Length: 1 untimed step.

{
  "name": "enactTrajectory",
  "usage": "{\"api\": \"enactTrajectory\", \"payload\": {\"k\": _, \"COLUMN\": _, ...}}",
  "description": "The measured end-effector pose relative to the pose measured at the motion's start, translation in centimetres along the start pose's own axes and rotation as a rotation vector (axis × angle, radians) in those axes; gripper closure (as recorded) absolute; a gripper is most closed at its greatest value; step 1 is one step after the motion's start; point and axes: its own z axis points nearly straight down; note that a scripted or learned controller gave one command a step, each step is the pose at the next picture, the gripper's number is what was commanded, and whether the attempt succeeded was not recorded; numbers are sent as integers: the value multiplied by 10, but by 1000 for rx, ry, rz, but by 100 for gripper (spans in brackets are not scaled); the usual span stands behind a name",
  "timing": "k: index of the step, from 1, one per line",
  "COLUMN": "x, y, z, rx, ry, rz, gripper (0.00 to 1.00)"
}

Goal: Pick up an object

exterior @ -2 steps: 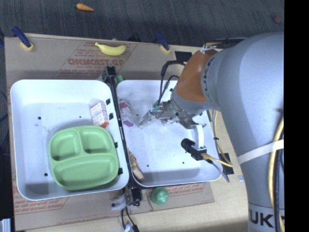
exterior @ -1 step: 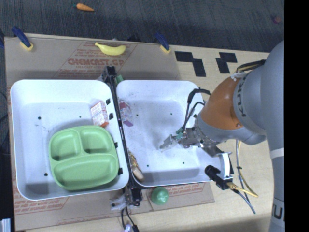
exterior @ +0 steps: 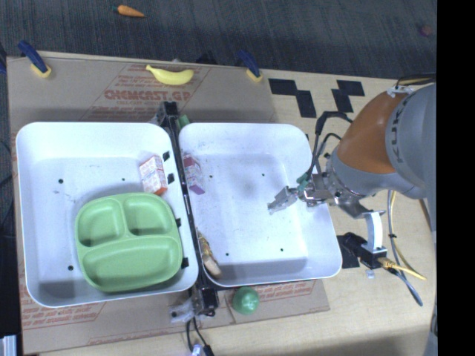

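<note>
My gripper (exterior: 282, 199) hangs over the right part of the right bin (exterior: 245, 265), reaching in from the right with grey fingers pointing left. Nothing shows between them. In the same bin a small red and white packet (exterior: 192, 172) lies against the left wall, and a tan object (exterior: 208, 261) rests in the front left corner. The left bin (exterior: 44, 147) holds a green divided tray (exterior: 130, 239) and a red and white carton (exterior: 153, 174) just behind it.
A yellow banana (exterior: 171, 73) lies on the cardboard behind the bins. A green ball (exterior: 246, 300) sits in front of the right bin. Blue clamps (exterior: 34, 58) hold the cardboard's back edge. An orange carrot (exterior: 130, 10) lies on the dark floor beyond.
</note>
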Motion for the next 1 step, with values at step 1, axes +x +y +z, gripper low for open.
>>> {"api": "enactTrajectory", "payload": {"k": 1, "x": 1, "y": 24, "z": 61, "rx": 2, "ry": 1, "rz": -4, "gripper": 0}}
